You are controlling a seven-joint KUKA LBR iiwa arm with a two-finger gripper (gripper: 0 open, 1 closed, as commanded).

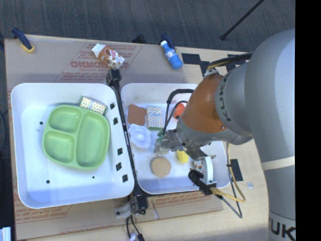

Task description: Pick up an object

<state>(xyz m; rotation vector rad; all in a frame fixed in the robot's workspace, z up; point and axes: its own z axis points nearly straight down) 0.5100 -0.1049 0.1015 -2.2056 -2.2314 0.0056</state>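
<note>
From above, the gripper [168,143] hangs low in the right bin [145,187], among small things near its middle; I cannot tell its state. Crowding is the risk: it may nudge the tan disc [161,166] or yellow piece [182,157] aside, or close on nothing. The bin also holds a brown block [136,114], a patterned packet [154,115] and a clear cup [139,135]. The left bin [30,185] holds a green tray [76,137], a small packet [93,105] at the tray's far edge.

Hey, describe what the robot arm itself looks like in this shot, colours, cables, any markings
The arm is a thick, rounded grey casing with a glossy orange band above the wrist. Part of white lettering, "KU", shows at its base. Black cables loop around the wrist, and a yellow wire trails near the gripper, a small cluster of metal and black parts.
</note>
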